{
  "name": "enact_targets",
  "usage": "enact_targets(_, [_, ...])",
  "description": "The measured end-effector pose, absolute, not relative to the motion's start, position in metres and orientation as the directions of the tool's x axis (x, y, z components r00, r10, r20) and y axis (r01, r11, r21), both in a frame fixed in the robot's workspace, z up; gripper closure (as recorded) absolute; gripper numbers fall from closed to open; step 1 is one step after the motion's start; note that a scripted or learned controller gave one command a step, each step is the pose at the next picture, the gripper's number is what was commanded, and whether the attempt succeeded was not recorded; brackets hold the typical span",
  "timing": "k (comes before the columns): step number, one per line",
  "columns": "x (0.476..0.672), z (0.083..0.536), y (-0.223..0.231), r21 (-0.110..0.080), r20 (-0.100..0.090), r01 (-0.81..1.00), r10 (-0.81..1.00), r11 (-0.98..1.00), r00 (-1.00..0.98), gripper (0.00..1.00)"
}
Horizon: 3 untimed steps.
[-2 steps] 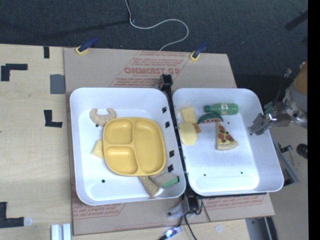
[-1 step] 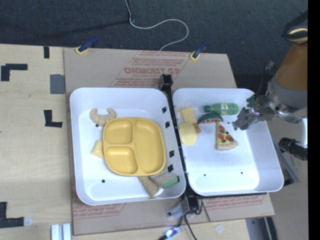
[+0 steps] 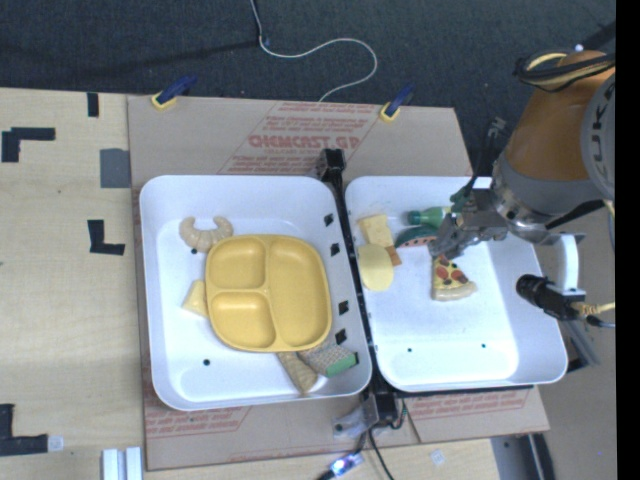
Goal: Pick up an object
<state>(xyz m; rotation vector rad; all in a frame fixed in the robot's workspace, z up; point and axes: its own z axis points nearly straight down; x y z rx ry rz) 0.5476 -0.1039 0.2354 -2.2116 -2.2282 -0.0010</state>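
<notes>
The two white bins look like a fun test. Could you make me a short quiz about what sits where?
1. True or false: the yellow divided plastic plate lies in the left white bin.
2. Which toy lies nearest the gripper? A) the pizza slice toy B) the beige curled croissant-like toy C) the green-tipped piece under the plate's edge
3. Fill in: the arm reaches over the ____ white bin.

Key: 1 true; 2 A; 3 right.
</notes>
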Motion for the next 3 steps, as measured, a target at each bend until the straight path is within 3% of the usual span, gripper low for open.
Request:
enact_targets(2, [0.578, 0.213, -0.002, -0.002, 0.001, 1.0, 1.0, 0.007, -0.007, 1.0])
enact_targets(3, [0.586, 0.226, 0.023, -0.001, 0.001, 1.0, 1.0, 0.004, -0.004, 1.0])
